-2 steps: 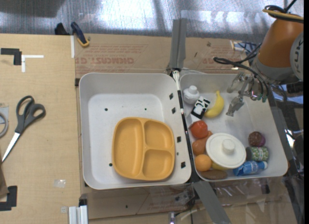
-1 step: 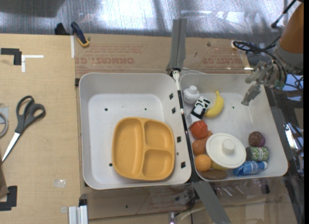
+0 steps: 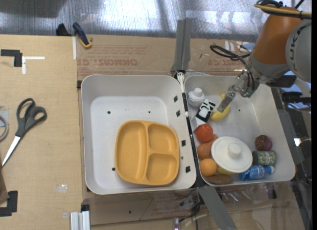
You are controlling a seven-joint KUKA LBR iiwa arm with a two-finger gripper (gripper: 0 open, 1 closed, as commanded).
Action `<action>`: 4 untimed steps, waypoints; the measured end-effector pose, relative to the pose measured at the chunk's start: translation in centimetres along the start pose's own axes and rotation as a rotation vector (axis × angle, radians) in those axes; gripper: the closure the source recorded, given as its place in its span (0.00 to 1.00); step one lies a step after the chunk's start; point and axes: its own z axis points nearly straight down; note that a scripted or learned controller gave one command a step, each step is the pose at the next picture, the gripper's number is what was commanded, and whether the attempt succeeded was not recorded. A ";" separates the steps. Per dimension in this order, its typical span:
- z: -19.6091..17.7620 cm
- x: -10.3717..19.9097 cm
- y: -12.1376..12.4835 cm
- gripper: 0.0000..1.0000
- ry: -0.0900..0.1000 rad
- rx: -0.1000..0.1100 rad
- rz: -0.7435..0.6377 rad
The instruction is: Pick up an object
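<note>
1. 2 shallow white bins sit side by side on the bench: the left bin [image 3: 94, 125] and the right bin [image 3: 277, 120].
2. The left bin holds a yellow divided tray [image 3: 147, 152] with 3 compartments, lying flat toward the front of the bin.
3. The arm [image 3: 280, 38], grey with an orange band, reaches in from the right over the back of the right bin.
4. The gripper [image 3: 237, 91] hangs low over the back half of the right bin, its tip just beside the upper end of a yellow banana [image 3: 221, 111]. Whether the pincer is open or closed I cannot tell; nothing is clearly seen between its tips.
5. The banana lies tilted, lower end toward the bin divider, touching a black-and-white patterned item [image 3: 205, 110].
6. A small white bottle-like object [image 3: 196, 95] stands near the divider, just behind the patterned item.
7. In front of these: a red tomato-like fruit [image 3: 204, 133], then an orange-red fruit [image 3: 204, 150], then an orange [image 3: 208, 167], in a row along the divider.
8. A white lidded bowl [image 3: 231, 154] sits just right of that row, touching the fruits.
9. At the bin's front right: a dark purple round item [image 3: 263, 142], a green patterned can [image 3: 265, 157] and a blue bottle [image 3: 257, 172] lying on its side.
10. On the wooden bench left of the bins lie scissors [image 3: 25, 122].
</note>
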 end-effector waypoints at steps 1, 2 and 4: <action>2.4 0.2 0.6 0.00 -0.015 -0.011 0.359; 1.5 0.1 0.7 1.00 -0.021 -0.012 0.356; -12.6 1.9 0.0 1.00 -0.001 -0.001 0.090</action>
